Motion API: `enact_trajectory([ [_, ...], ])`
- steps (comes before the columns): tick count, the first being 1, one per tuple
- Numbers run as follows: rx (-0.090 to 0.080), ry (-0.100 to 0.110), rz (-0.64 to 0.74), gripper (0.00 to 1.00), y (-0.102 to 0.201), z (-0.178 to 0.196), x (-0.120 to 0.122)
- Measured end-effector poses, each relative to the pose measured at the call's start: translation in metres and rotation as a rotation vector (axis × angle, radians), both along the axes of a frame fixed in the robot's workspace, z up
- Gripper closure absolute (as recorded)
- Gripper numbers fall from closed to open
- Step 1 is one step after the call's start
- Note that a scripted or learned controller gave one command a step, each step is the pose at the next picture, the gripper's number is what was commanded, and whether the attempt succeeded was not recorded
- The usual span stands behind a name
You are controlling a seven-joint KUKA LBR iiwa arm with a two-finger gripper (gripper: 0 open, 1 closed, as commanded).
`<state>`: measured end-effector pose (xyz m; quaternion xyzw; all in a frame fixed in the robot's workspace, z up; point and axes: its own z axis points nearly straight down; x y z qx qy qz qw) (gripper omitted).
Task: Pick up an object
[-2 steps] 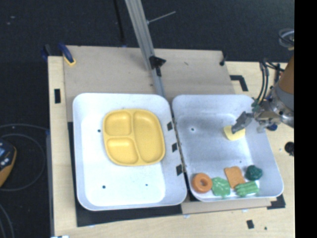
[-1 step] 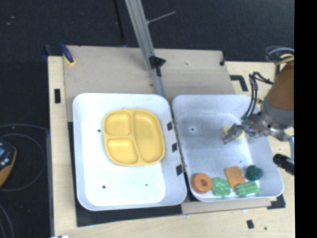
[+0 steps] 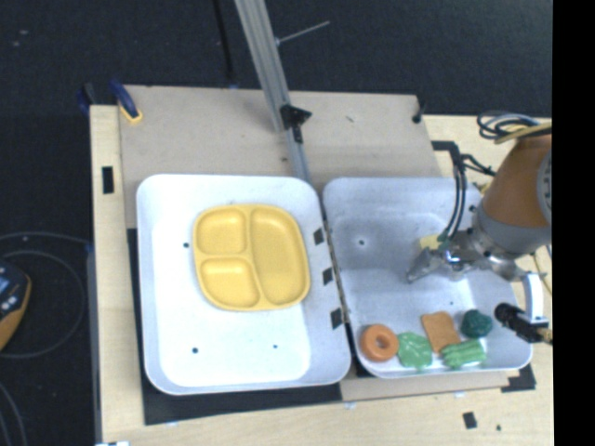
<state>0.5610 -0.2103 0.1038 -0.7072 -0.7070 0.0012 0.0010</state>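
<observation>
Orange ring (image 3: 377, 341) crowds the right bin's (image 3: 372, 212) front wall below the gripper (image 3: 420, 269); jaws unreadable, so closing could miss.

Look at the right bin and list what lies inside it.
Along the right bin's near edge lie an orange ring, a green lump, a tan block, a green piece and a dark green ball. The gripper hangs over the bin; the arm covers its right side.
</observation>
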Motion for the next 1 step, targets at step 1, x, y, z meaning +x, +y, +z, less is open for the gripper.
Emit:
enact_trajectory([
  [1, -0.003, -0.009, -0.003, 1.0, -0.0019, 0.0146, 0.002],
])
